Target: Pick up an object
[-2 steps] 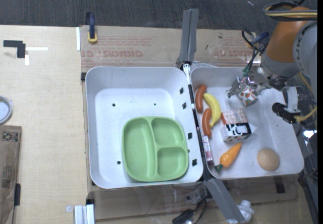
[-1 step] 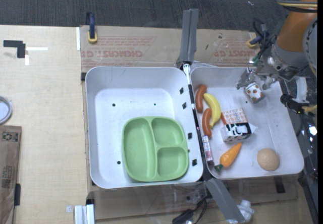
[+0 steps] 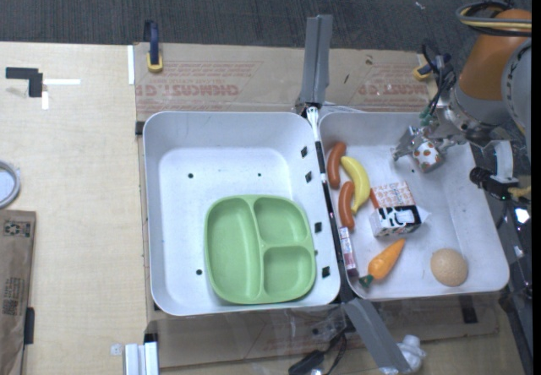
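My hand [image 3: 420, 149] hangs over the small ball [image 3: 428, 157], far right bin; grip state unclear, so I'd centre before lifting.

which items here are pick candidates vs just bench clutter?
Job-relevant, all in the right bin:
gripper, banana, two hot dogs, carton, carrot, tan ball, pen-like stick.

Lying about:
green divided plate in the left bin, yellow clamps, tape roll.
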You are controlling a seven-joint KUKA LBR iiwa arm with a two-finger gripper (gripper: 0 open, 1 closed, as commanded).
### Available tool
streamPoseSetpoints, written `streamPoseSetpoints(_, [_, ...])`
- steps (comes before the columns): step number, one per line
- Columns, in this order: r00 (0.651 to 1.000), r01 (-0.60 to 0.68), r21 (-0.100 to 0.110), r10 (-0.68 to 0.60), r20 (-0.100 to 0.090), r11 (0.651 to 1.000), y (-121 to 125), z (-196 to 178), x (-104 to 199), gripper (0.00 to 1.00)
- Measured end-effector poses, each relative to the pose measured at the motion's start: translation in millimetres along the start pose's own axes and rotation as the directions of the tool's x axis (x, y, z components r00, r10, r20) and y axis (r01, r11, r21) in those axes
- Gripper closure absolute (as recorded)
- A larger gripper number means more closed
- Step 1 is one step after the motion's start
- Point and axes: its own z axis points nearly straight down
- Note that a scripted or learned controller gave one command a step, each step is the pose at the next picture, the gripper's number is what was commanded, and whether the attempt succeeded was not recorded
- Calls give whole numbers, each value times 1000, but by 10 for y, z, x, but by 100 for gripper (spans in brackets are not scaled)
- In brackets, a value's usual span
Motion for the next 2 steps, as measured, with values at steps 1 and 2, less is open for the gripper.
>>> streamPoseSetpoints(1, [1000, 3, -2, -3, 3, 1000, 9, -94, 0, 100])
streamPoseSetpoints(2, [997, -77, 0, 77, 1, 997, -330, -1060, 351, 100])
